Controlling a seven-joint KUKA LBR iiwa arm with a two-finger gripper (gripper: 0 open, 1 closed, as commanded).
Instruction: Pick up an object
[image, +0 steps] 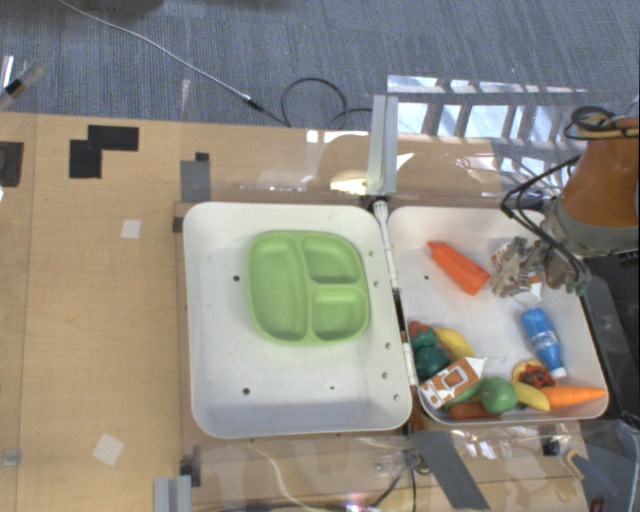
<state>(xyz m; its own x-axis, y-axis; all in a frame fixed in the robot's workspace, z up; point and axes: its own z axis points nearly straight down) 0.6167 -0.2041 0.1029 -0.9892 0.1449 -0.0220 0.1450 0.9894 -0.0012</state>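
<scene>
**Visitor:** Where is your claw?

**Arm:** My claw (517, 268) hangs over the right bin (590, 330), in its upper right part. My wrist comes in from the right, with the orange band above it and black cables looping beside it.

**Visitor:** Is the claw apart or together?

**Arm:** I cannot tell. From this slant it is a pale, blurred cluster, and I cannot make out anything gripped in it.

**Visitor:** What is closest to it?

**Arm:** The orange carrot (458, 267) lies just to its left, tilted, on the bin floor. The blue bottle (541, 340) lies below it, its white cap pointing to the bin's near edge. Neither looks lifted.

**Visitor:** And the rest of the pile?

**Arm:** Along the near side of my bin: a dark green piece (430, 354) by the dividing wall, a yellow banana (453, 343) beside it, a small orange and white box (449, 381), a green round fruit (498, 395) touching it, and a second carrot (573, 397) in the near right corner. They crowd together, well apart from my claw.

**Visitor:** The left bin?

**Arm:** The left bin (215, 390) holds a green divided plate (306, 286), lying flat near its middle.
</scene>
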